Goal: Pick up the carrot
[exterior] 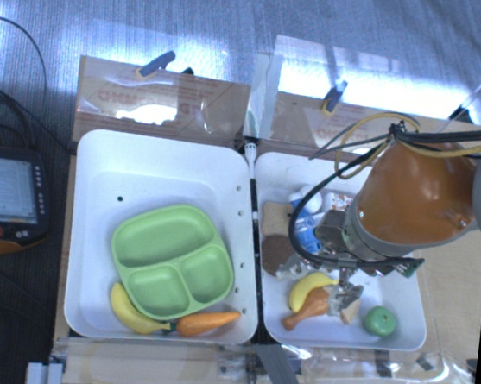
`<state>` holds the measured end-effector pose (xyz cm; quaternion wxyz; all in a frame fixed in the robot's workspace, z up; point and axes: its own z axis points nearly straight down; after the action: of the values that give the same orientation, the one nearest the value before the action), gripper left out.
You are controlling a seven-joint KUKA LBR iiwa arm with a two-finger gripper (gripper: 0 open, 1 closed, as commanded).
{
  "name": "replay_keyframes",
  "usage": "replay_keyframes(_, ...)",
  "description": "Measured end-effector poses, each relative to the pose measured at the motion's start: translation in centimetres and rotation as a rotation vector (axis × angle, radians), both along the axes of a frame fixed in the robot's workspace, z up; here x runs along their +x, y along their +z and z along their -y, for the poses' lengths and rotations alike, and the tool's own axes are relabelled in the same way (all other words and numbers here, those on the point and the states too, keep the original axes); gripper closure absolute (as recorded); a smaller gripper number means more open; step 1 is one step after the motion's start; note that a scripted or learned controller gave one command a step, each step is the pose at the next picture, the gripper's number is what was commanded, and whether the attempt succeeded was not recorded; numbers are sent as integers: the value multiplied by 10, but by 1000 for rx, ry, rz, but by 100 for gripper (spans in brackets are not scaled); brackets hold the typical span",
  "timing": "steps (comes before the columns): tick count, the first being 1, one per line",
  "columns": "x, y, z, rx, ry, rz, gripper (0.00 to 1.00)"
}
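Meanwhile the gripper (348, 297) hangs low in the right bin (410, 338) over a chicken drumstick (309, 307) and lemon (309, 285); whether its fingers are parted cannot be told. The carrot (206, 321) lies in the left bin (90, 212), at its near edge just beside the green divided plate (173, 259), long axis roughly left-right, tip toward the right. A sound pick would cross over and close across that axis

Arm (418, 200) reaches in from right, wrist pointing down.

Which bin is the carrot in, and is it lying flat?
Left bin. The carrot lies flat at the near edge, beside the green plate, away from the gripper.
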<state>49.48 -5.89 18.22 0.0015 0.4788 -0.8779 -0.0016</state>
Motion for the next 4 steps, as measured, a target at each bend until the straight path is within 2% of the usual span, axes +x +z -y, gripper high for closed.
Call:
replay_keyframes(1,-13,-70,57,2,159,-1,0)
replay_keyframes(2,-11,-60,55,3,161,0,100)
replay_keyframes(3,0,113,71,-1,341,12,100)
replay_keyframes(4,5,225,146,-3,356,12,100)
